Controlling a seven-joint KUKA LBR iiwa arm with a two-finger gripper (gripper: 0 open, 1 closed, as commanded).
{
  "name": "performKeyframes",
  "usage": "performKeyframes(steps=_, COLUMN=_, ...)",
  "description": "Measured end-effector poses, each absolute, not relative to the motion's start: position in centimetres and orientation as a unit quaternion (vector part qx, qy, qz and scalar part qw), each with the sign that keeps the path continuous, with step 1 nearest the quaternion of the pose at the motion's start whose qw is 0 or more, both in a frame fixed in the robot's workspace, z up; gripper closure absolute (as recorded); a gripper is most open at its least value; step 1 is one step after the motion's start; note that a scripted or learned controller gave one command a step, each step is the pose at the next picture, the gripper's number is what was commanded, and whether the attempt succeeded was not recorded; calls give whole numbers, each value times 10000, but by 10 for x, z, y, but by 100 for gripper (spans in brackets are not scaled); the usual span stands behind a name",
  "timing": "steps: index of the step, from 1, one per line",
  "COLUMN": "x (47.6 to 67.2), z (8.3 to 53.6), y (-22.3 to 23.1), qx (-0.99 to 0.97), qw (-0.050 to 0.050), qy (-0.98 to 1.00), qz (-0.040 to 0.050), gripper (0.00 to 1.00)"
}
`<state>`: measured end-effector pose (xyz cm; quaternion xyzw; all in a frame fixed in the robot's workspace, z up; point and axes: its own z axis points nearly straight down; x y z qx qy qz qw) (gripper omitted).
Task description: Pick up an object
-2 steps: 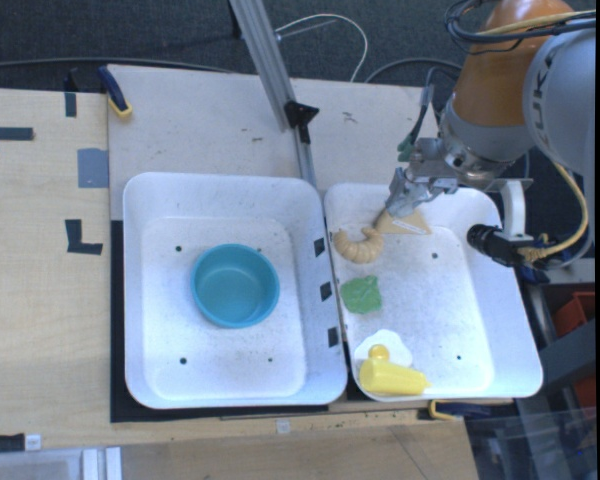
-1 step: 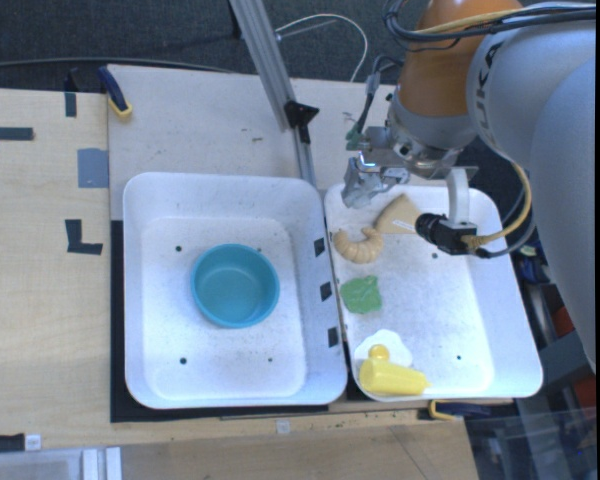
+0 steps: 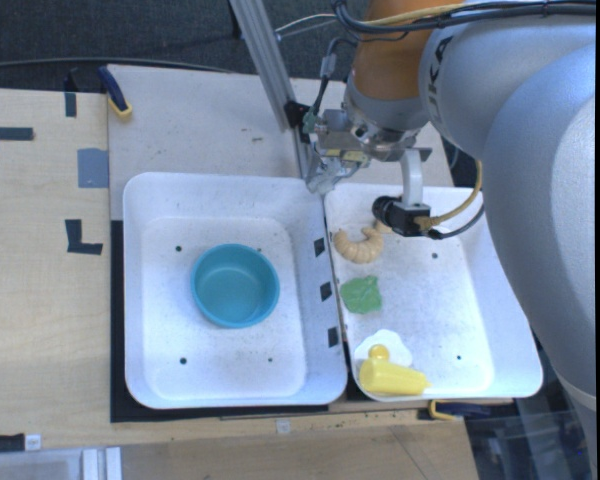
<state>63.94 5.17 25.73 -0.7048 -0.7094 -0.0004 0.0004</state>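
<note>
My gripper hangs over the far end of the ridge between the two bins, just above the right bin's back left corner. Nothing shows in its grasp. A tan croissant-shaped piece lies in the right bin, a short way in front of the gripper. Further forward along the bin's left side rests a green leafy piece. At the front are a white fried-egg piece and a yellow object. A blue bowl sits in the middle of the left bin.
The arm's grey body and orange band fill the upper right and overhang the right bin's far side. A slanted metal bar rises behind the bins. A black fitting with a yellow cable hangs off the wrist over the right bin.
</note>
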Motion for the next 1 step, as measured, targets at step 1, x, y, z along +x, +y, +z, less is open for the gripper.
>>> performKeyframes(steps=1, x=657, z=254, y=100, qx=-7052, qw=2, qy=-7090, qz=-1, gripper=100)
